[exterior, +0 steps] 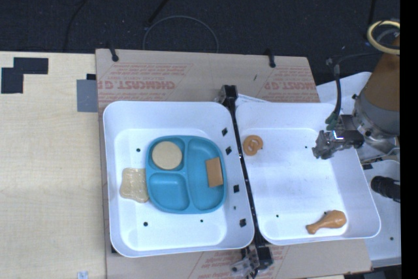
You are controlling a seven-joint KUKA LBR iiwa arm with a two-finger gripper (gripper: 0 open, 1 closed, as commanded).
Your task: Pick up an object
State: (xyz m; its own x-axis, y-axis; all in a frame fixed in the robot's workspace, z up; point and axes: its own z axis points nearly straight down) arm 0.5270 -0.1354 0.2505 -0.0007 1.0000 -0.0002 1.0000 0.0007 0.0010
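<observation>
— Where is the arm?

— It comes in from the right, its grey body sitting beyond the right bin's [366, 206] outer wall. The gripper [324, 146] hangs over the upper right part of that bin, pointing left toward the bin's middle.

— Is the gripper spread or pressed together?

— I cannot tell; it is small and dark here. Nothing shows between its tips.

— What lies in that bin?

— A tan drumstick [326, 222] near the lower right corner, well apart from the gripper, and a round brown cookie [253, 144] near the upper left corner, close to the divider.

— And the left bin [124, 232]?

— A blue tray [183, 196] with compartments. A pale round biscuit [166, 155] sits in its upper left compartment, an orange block [214, 172] in the right one. A pale slice of bread [134, 184] lies just beside the tray's left edge.
</observation>
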